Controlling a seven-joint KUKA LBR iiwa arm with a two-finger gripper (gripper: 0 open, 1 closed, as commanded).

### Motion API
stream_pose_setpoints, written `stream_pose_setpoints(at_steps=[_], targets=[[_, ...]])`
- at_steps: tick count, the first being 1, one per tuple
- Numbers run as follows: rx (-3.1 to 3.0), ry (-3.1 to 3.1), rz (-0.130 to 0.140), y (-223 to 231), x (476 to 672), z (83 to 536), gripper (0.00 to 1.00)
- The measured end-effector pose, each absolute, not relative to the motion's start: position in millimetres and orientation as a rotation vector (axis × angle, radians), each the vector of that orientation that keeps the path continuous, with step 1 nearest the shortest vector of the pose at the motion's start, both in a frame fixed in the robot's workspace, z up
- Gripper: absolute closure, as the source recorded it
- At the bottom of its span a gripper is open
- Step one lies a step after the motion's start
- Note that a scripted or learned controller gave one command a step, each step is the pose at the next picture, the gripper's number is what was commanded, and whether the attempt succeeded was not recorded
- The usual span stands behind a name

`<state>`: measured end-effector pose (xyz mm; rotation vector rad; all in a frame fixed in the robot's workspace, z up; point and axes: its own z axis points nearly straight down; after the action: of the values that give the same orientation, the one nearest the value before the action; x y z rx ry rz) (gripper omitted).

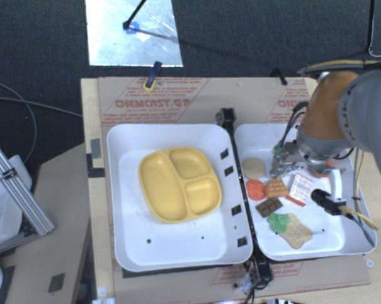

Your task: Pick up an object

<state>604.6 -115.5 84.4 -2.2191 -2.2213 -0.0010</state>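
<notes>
Claw [279, 165] hangs low over the far half of the right bin [330, 240], close to its left wall. The wrist's bulk covers it from above, so whether it is released or clenched cannot be told.

Any of the small pieces in this bin could serve the task:
- A pale round disc [254, 167] lies just beside the claw, toward the left wall.
- A tan waffle square [276, 187] lies just on the claw's near side, touching an orange-red round piece [256, 189].
- A white packet [300, 189] with red print lies tilted to the right of the waffle square. Its lettering is too small to read.
- Toward the front edge lie a brown bar [268, 206], a green ridged piece [280, 222] and a beige slab [297, 232], the last two touching.

The grey arm [365, 109] with its orange band hides the bin's far right corner.

The left bin [131, 236] carries a yellow three-part tray [179, 183] near its middle.

Under both bins lies a brown board [194, 91] printed in red. "CHEMCAST GP" reads along its far edge on the left. A second print by the far right corner is cut off by the arm and the bin.
</notes>
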Motion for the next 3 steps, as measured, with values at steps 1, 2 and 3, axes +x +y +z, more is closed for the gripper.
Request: stream_pose_setpoints(at_steps=[1,2,3], targets=[[-2.217,-2.218,0.003,-87.2,538.6,83.8,1.0],[-2.234,-2.218,0.004,-188.3,534.4,85.1,1.0],[-2.221,-2.219,0.001,-169.6,484.6,84.0,1.0]])
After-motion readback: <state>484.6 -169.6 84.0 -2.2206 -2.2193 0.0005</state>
